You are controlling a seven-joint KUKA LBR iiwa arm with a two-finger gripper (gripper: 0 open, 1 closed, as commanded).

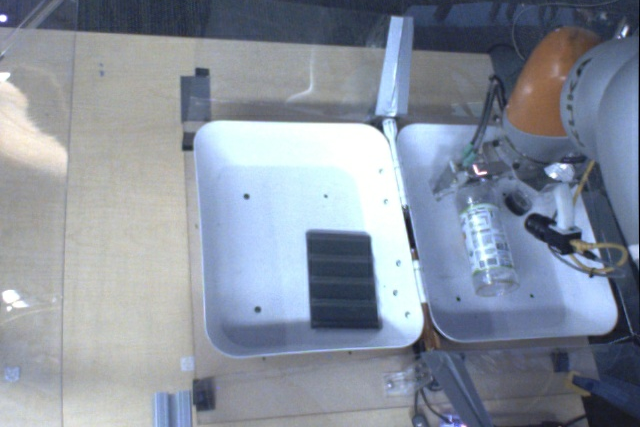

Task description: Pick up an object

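Crowding the right bin (pixel 590 315), arm (pixel 600 105) over bottle (pixel 487 245), hand (pixel 478 167) perhaps touching its cap, grip impossible to tell.

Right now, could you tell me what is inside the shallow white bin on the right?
A clear plastic bottle lies on the floor of the right white bin. The grey arm and its gripper cover the bin's upper right part.

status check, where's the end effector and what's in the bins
End effector over right bin, at the top end of the clear bottle. Bottle lying flat. Black ridged block in left bin, well apart.
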